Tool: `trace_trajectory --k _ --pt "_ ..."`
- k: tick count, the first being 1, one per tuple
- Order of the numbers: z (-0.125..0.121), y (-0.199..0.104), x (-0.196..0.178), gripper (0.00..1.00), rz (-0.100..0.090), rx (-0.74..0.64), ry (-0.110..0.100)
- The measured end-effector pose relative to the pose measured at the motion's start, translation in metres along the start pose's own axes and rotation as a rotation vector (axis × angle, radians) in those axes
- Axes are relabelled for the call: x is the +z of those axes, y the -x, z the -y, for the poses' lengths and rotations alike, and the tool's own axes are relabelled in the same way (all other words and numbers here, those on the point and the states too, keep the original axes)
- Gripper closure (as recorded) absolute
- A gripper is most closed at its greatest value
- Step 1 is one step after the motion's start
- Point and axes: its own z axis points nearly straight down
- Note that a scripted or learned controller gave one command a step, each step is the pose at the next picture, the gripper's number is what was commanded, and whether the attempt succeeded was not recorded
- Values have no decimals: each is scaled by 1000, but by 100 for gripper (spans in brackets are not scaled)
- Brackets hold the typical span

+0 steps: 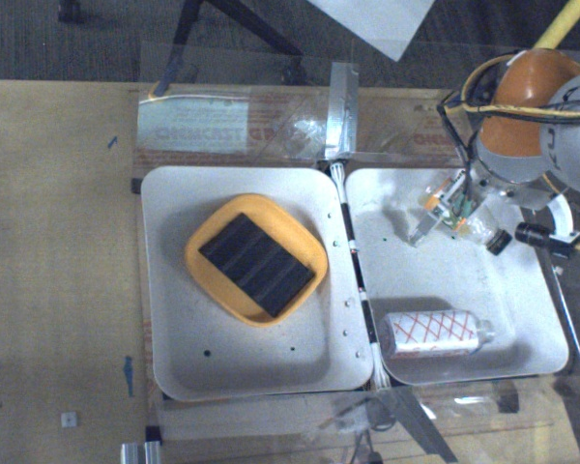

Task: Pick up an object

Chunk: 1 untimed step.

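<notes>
You are looking down on two white bins sitting side by side on the bench. In the right bin (522,288), a tube (435,332) is lying flat near the six o'clock edge. Its long axis is running from nine o'clock to three o'clock, with the narrower capped end pointing toward three o'clock. The tube is white with a red criss-cross diamond pattern covering its body; any writing on it is too small for you to read.

In the left bin (174,336), an orange-yellow tray (256,259) is lying near the middle, turned at a slant, and a dark ribbed panel is filling its top face. Its long axis is running roughly from ten o'clock to four o'clock.

The arm is reaching in from three o'clock, and its gripper (427,222) is hanging over the twelve o'clock part of the right bin, well apart from the tube. Nothing is showing between its fingers, but you cannot tell how wide they are standing.

Beyond the bins at twelve o'clock, a clear plastic sleeve (193,124) with a faded reddish label is lying on the bench; its lettering is too blurred to read.
</notes>
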Motion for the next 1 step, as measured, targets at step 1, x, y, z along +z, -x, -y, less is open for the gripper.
trace_trajectory --k 1 --pt "8 11 2 0 -4 172 14"
